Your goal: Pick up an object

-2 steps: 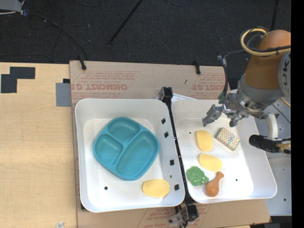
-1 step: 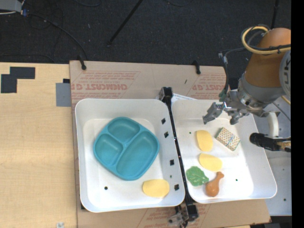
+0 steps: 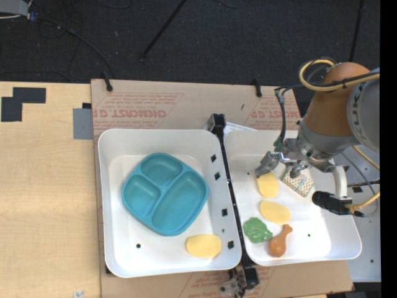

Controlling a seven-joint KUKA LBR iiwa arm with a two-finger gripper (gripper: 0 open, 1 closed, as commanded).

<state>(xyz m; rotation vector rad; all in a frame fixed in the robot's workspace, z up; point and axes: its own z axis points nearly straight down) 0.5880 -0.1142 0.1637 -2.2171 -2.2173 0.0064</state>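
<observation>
My gripper (image 3: 280, 166) hangs over the back of the right bin (image 3: 347, 241), open, with nothing between its fingers. Its left finger (image 3: 266, 164) is just above a yellow piece (image 3: 268, 186) on the bin floor. Beside the right finger lies a small patterned block (image 3: 298, 184). Nearer the front are a second yellow piece (image 3: 275, 212), a green leafy toy (image 3: 256, 230) and an orange drumstick (image 3: 280, 240).
The left bin (image 3: 111, 166) holds a teal divided plate (image 3: 164, 193) and a yellow oval (image 3: 203, 245) near its front wall. A black divider (image 3: 224, 185) runs between the bins. The grey arm and its orange band (image 3: 335, 107) come in from the right.
</observation>
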